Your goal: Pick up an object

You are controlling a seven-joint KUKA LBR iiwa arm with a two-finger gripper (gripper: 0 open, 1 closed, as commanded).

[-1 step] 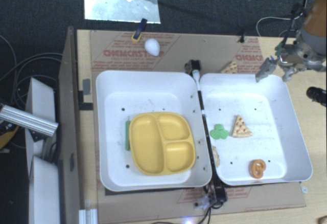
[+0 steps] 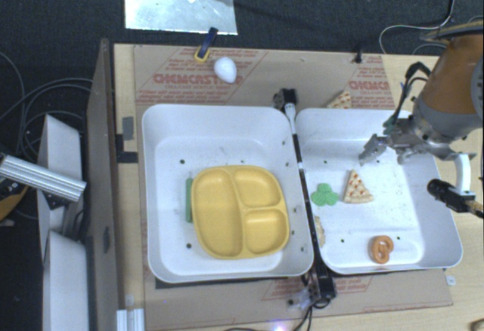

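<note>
Pizza slice [image 2: 358, 189]: lay in right bin [image 2: 446, 246], just right of green piece [image 2: 325, 196].
Pretzel [image 2: 381, 249]: lay near that bin's front edge.
End effector [image 2: 387, 149]: fingers spread, nothing between them, above the slice.
Left bin [image 2: 162, 171]: held yellow divided tray [image 2: 240, 211].

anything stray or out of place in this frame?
Yes. A white egg and a pizza slice lie on the cardboard behind the bins, outside both. Another piece sits wedged at the divider between the bins, partly hidden.
</note>
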